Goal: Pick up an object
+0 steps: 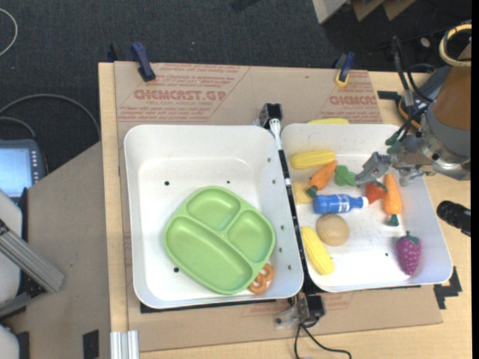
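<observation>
Pretzel (262,280) nearest; blue bottle (338,203) lies sideways (cap pointing right).

The divided plate (218,238) lay in the left bin (150,155), a pretzel (261,280) at its near right edge. In the right bin (434,223), the bottle (338,203) lay behind the potato (333,229), grapes (408,253) far right, my gripper (379,167) above the carrot (391,194).

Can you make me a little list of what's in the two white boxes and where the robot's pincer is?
left bin: green plastic divided plate, orange pretzel toy at its lower right edge
right bin: yellow toy corn cobs, blue plastic bottle, tan round potato toy, purple toy grape bunch, orange toy carrots
pincer: over the right bin's upper part, near the carrots
</observation>
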Controlling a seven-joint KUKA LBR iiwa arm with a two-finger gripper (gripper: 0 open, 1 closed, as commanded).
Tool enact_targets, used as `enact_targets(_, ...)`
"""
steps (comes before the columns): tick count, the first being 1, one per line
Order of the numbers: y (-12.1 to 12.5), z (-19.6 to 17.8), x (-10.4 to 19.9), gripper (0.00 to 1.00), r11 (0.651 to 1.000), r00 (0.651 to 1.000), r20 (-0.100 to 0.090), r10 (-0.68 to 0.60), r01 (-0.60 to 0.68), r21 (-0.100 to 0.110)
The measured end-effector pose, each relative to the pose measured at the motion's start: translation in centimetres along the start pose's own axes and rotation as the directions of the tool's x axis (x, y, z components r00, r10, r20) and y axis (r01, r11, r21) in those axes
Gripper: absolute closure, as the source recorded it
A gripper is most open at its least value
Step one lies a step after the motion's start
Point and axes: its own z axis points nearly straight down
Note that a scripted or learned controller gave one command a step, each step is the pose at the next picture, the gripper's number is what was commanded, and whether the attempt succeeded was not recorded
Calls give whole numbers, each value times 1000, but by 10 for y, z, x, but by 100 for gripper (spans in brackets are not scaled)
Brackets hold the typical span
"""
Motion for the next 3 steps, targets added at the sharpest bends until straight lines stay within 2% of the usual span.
enact_targets(1, 67, 115, 28, 0, 1000, 1000, -3, -4, 4, 7)
enact_targets(2, 61, 155, -7, 0, 1000, 1000, -1, 2, -2, 2)
enact_targets(3, 119, 156, -20, 0, 1000, 1000, -4, -9, 9, 22)
